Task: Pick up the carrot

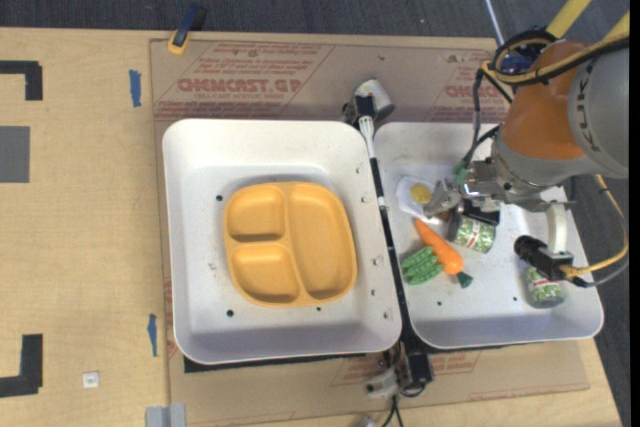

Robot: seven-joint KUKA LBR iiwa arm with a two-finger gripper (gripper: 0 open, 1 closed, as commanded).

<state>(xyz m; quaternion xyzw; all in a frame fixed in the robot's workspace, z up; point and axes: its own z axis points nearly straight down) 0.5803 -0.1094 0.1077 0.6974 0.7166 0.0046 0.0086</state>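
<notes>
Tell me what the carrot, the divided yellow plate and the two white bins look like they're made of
Carrot: likely moulded plastic toy food, going by its even orange colour and smooth surface.
Divided yellow plate: probably hard plastic, with a soft sheen and rounded moulded compartments.
White bins: apparently thin formed plastic, matte, with rounded corners and lips.

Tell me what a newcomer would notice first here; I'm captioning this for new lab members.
The yellow divided plate fills the middle of the left bin. In the right bin, the orange carrot lies beside a green toy vegetable, with the arm's hand just above them.
</notes>
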